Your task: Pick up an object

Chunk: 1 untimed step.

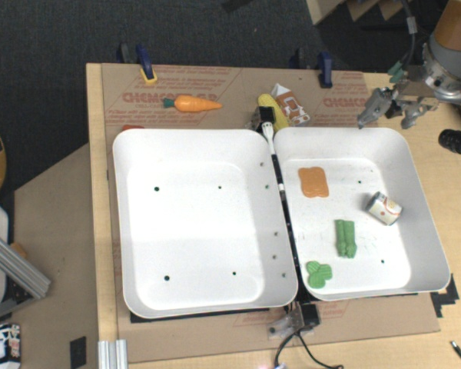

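I see the bench board point(238, 91) carrying two white bins side by side. The left bin point(138, 206) has only dark dots on its floor. The right bin point(415, 167) holds four items, largest first: a green pod-like piece point(345, 237), long and ridged, lying roughly upright in view at centre-low; an orange flat piece point(313, 181), squarish with rounded corners, in the upper left part; a small white and grey can-shaped item point(384, 208) with a yellow mark, tilted, near the right wall; a green leafy piece point(318, 274), lobed and flat, near the front edge.

The arm's gripper point(393, 108) hangs above the board just beyond the right bin's far right corner. Its two fingers are spread apart, nothing between them.

Behind the bins on the board: a toy carrot point(193, 104), and a yellow and brown-and-white cluster point(280, 110).
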Tool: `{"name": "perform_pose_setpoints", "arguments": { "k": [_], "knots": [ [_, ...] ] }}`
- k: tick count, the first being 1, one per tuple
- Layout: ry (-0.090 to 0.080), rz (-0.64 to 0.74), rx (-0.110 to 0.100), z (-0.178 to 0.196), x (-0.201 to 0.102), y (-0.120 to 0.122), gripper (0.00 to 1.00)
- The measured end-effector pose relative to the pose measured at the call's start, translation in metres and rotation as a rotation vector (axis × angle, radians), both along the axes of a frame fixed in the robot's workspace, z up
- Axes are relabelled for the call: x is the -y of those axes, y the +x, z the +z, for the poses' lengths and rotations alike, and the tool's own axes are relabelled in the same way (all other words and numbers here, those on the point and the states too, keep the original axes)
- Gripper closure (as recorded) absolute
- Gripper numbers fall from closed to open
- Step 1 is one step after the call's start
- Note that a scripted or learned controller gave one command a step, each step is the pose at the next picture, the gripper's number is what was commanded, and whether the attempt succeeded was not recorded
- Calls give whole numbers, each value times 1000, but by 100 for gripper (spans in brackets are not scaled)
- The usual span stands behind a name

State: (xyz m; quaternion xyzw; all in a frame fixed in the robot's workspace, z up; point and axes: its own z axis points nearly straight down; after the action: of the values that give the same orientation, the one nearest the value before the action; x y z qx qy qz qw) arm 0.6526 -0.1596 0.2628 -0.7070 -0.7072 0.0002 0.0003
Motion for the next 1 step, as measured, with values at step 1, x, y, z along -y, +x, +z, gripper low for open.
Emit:
{"name": "perform_pose_setpoints", "arguments": {
  "k": [1],
  "knots": [
    [2,-2,-9,-113,10,-26,0]
  ]
}}
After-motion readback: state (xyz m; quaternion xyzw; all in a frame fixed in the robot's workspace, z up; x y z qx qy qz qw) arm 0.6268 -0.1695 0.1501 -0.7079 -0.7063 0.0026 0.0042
